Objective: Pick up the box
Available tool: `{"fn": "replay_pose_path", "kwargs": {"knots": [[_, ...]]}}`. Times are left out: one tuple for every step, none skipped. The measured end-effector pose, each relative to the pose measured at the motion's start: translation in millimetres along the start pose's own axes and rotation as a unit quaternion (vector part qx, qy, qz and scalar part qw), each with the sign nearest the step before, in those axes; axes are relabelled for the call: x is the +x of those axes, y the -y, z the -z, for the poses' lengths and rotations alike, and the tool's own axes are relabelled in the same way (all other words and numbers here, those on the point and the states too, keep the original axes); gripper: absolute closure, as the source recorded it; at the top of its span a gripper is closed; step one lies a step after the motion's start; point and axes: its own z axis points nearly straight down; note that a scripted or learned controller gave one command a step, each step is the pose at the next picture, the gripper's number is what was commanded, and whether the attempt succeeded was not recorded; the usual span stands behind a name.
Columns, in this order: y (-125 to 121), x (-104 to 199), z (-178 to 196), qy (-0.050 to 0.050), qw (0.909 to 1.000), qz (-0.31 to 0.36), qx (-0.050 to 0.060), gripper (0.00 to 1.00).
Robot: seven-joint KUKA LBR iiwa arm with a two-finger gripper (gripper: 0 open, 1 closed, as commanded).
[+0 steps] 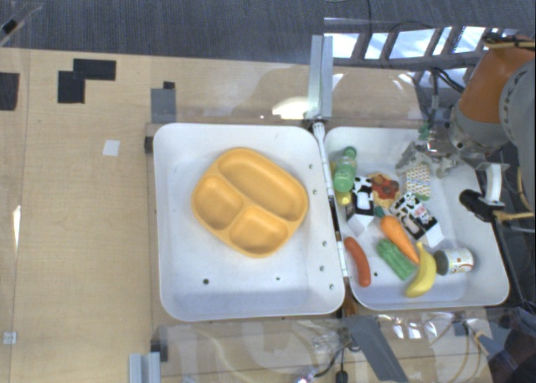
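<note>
Gripper point(429, 153) over far right of right bin point(494, 293); grip state cannot be told. Black-and-white patterned box point(415, 214) lies mid-bin, beside carrot point(399, 237). Yellow divided plate point(249, 200) in left bin point(180, 289).

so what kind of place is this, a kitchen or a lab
Most likely a robot lab bench, not a kitchen. Two white bins sit side by side on a wooden bench; one holds a yellow tray, the other toy food such as a banana, and a grey and orange arm reaches in.
</note>
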Motion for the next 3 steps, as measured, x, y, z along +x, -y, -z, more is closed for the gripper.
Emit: {"fn": "replay_pose_path", "kwargs": {"knots": [[3.9, 15.3, -2.3, 0.0, 1.0, 0.002, 0.002, 0.0], [43.0, 30.8, -0.1, -0.001, 1.0, -0.01, 0.001, 0.0], [126.2, 51.1, 2.4, -0.001, 0.9962, -0.088, -0.002, 0.0]]}}
